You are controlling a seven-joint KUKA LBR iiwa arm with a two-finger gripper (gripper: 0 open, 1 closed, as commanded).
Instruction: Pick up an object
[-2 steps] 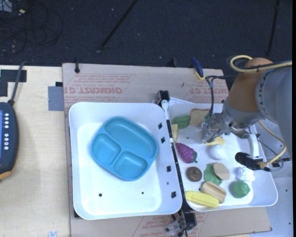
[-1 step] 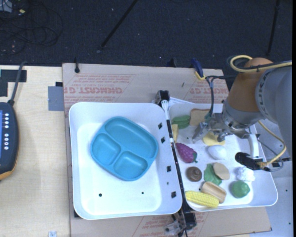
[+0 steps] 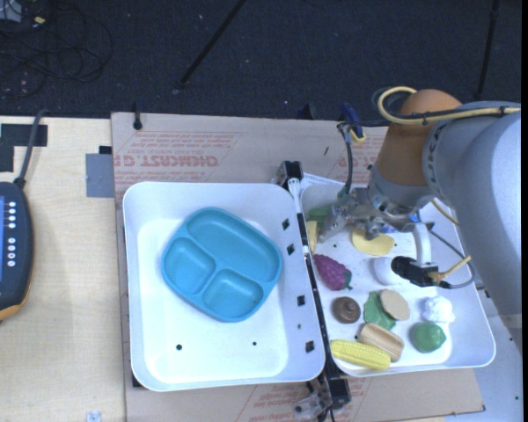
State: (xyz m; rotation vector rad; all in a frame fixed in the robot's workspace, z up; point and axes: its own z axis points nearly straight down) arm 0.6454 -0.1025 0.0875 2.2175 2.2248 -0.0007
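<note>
Sitting in the left bin [image 3: 150,323]: a glossy blue divided plate [image 3: 222,264], open white floor around it. Right bin [image 3: 475,345] crowded: purple eggplant [image 3: 332,271], brown round piece [image 3: 346,309], ridged yellow corn [image 3: 361,353] at the near edge, green lump [image 3: 428,337]. Tool [image 3: 363,214] low at the far left corner, just above a yellow piece [image 3: 372,242]; grip state hidden.

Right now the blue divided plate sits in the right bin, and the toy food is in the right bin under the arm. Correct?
Not quite: the camera view shows the blue divided plate in the left bin. The toy food, such as the corn, is indeed in the right bin under the arm.
</note>
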